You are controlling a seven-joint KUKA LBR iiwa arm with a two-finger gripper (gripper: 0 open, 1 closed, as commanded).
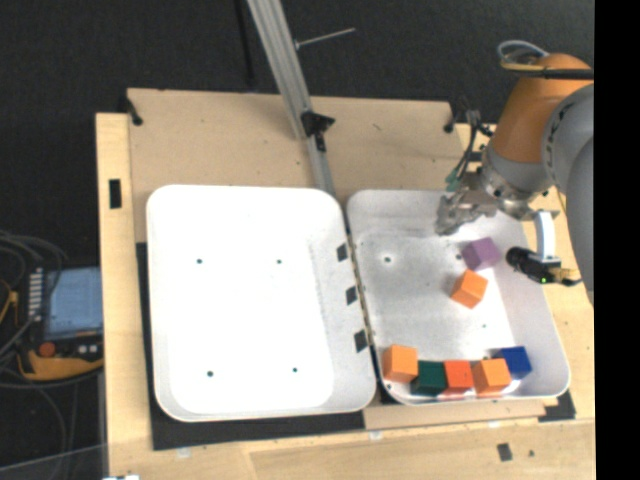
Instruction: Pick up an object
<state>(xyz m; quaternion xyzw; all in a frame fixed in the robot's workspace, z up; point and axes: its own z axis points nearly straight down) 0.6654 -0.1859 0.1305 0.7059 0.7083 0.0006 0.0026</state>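
The right bin [400,230] holds several small blocks. A purple block [481,253] lies near its far right side, with an orange block [468,289] just in front of it. Along the near wall sit an orange block [401,362], a green block [430,376], two more orange blocks [475,375] and a blue block [515,360]. My gripper [452,218] hangs over the bin's far side, up and left of the purple block, with nothing visible between its fingers.
The left bin [245,298] lies beside the right one. A slanted metal pole [290,78] rises from between the bins at the back. A blue device with cables [65,308] sits off the bench's left edge.
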